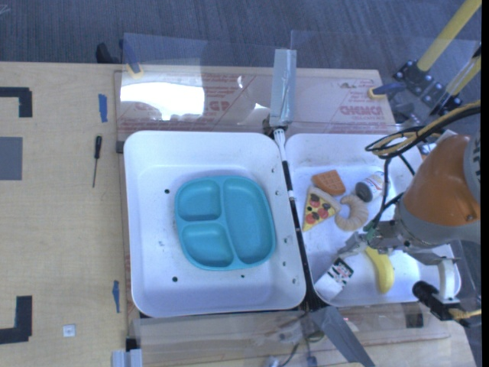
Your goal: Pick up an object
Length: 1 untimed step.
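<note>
Pincer [365,243] hangs low over the right bin [306,150], near its front edge, just above the yellow banana [381,270]; whether it is spread or pressed together I cannot tell. Judged from here, the banana is the likeliest thing to take: come straight down across its narrow width and close before lifting. The left bin [145,159] carries a blue divided tray [225,222] at its middle. In the right bin, a tan ring toy [352,212] and a pizza-slice toy [318,209] lie close behind the banana, an orange piece [329,182] further back, and a small white bottle [335,276] sits at the front left corner, crowding the approach.
</note>
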Each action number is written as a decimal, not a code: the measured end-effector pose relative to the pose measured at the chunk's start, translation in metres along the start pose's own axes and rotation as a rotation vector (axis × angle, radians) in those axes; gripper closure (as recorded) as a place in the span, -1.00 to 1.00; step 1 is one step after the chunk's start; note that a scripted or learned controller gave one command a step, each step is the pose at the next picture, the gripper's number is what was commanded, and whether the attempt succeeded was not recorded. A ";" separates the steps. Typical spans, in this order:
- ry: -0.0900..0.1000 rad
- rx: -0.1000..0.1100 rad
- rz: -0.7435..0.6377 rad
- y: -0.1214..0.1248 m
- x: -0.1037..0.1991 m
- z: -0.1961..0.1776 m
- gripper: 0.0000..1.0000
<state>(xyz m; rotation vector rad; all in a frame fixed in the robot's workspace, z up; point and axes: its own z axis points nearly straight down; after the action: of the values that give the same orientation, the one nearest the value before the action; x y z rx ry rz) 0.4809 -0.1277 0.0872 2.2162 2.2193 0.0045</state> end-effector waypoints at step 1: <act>-0.001 -0.006 0.002 0.002 0.000 -0.011 1.00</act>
<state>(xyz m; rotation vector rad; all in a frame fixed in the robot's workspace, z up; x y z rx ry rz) 0.4829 -0.1282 0.0985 2.2150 2.2131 0.0100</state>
